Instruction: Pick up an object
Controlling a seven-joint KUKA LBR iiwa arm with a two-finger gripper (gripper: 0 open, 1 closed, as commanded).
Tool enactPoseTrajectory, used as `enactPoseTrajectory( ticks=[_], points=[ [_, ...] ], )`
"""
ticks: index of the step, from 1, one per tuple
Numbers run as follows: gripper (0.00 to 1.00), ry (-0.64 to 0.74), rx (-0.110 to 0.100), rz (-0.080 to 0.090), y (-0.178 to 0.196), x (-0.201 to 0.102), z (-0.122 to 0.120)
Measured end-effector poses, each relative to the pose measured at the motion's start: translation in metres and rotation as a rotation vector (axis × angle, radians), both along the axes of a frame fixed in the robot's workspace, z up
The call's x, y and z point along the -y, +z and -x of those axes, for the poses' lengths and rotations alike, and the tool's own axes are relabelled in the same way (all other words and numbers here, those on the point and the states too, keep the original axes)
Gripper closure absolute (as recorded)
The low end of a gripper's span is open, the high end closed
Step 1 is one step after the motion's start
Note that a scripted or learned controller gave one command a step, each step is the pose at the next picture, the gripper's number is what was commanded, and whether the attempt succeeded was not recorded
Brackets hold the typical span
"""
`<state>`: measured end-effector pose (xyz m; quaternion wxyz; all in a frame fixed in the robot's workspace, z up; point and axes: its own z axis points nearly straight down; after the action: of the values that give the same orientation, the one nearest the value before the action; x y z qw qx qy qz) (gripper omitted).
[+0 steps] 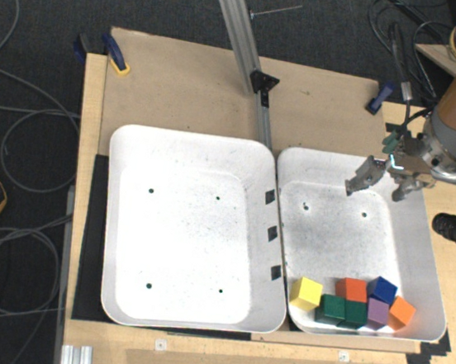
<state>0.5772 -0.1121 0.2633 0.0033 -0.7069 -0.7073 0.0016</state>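
Hovering over the right bin's [418, 260] far end, end effector [384, 181] is showing fingers spread, nothing between them. Blocks [352, 302] are sitting packed along the near wall, well apart from it. Risk: tight cluster plus wall jamming fingers, causing a missed grasp.

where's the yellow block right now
The yellow block lies in the right bin, near its front edge at the left end of the cluster, just left of the green block and close to the divide between the bins.
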Motion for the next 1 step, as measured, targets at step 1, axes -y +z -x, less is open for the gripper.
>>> enactPoseTrajectory(
  ticks=[1],
  points=[
    [0.0, 0.0, 0.006, 0.001, 0.0027, 0.0003, -0.0008]
  ],
)
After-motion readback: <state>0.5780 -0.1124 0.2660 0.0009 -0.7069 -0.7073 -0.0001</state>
